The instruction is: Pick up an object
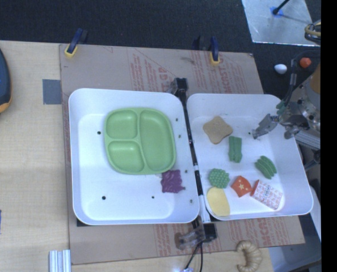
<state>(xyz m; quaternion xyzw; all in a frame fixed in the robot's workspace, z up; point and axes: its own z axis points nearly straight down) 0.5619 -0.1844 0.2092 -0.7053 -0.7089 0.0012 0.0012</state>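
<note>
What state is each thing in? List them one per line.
end effector: above the right bin's upper right, holding nothing
green divided plate: flat in the left bin, compartments bare
purple piece: loose, by the plate's lower right corner
tan piece: lying flat in the right bin
red-and-white packet: lying flat, tilted
</note>
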